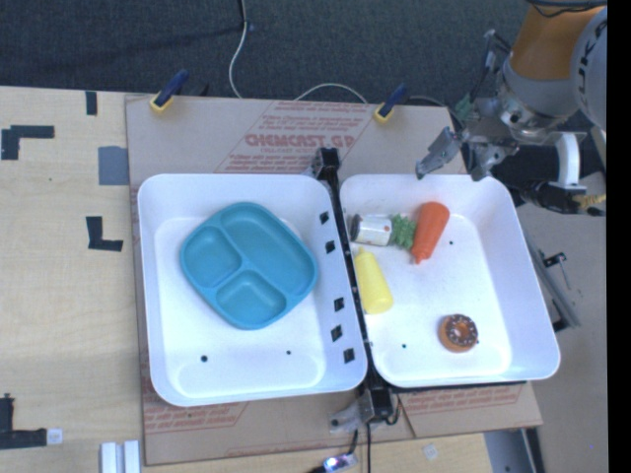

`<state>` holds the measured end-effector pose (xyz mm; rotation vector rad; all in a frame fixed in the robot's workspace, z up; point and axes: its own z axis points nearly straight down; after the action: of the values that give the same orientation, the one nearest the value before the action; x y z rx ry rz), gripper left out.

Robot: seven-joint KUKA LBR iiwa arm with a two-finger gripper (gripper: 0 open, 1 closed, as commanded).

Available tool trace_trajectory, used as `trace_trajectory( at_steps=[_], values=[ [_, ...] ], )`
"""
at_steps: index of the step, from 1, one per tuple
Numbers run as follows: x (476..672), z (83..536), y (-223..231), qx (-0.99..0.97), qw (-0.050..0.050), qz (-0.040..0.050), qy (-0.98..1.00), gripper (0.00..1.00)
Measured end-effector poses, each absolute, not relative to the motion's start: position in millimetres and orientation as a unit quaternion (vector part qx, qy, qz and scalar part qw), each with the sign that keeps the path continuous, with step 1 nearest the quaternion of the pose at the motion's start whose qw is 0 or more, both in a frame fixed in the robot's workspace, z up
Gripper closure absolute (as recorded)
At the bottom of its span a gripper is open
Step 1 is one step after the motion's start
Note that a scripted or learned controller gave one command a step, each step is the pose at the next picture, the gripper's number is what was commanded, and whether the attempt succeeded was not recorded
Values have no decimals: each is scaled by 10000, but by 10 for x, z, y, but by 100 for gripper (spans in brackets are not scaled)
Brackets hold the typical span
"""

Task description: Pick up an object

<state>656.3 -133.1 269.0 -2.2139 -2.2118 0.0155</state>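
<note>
Carrot (428, 230) lies far in the right bin (513, 294), beside a small can (373, 230); it looks light, hard, slick plastic, best pinched mid-body. Gripper (455, 162) hangs above the bin's far rim, fingers spread, holding nothing.

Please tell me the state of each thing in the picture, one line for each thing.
Gripper: open, holding nothing, above the far edge of the right bin.
Carrot: lying tilted in the right bin.
Small can: on its side, beside the carrot's green top.
Yellow piece: lying by the divider.
Donut: lying flat, apart from the others.
Blue plate: flat in the left bin, nothing on it.
</note>
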Motion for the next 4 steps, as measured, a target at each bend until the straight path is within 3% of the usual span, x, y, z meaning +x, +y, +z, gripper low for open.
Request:
trace_trajectory(
  at_steps=[1, 3, 4],
  values=[
    [6580, 2764, -1327, -7064, 12, 15, -7078, 0],
    [6623, 1638, -1322, -7066, 32, 32, -7076, 0],
    [6665, 1098, -1241, -7070, -56, -38, -7072, 0]
  ],
)
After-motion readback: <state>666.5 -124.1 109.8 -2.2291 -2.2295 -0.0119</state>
